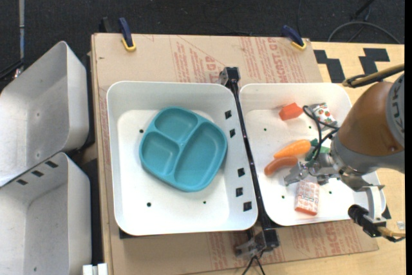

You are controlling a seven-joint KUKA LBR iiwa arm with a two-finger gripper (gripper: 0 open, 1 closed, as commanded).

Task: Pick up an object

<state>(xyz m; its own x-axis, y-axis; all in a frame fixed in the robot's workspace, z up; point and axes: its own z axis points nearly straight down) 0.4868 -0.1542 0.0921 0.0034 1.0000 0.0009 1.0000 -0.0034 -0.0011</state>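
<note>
- Fingers of the gripper (pixel 297 175) were low in the right bin (pixel 270 216), their metal tips just beside the lower orange piece; whether they stood apart or together could not be told, and nothing was seen between them
- Arm (pixel 373 132) reached in from the right, its orange band over the bin's right half and hiding part of the floor there
- Candidate objects all lay in the right bin: two long orange pieces (pixel 288 154) side by side near the middle, a small orange-red block (pixel 290 111) toward the far wall, a patterned white item (pixel 322 114) just right of that block, and a flat red-and-white packet (pixel 307 196) near the front wall, just below the gripper
- Left bin (pixel 119 158) held a teal divided plate (pixel 183 148), well apart from the gripper
- Step in hand was judged to be the descent or closing for a grasp, with the lower orange piece or the packet the likely target
- Next move was judged to call for the fingers to close squarely on one item, then a straight lift clear of the bin; a hold was not confirmed
</note>
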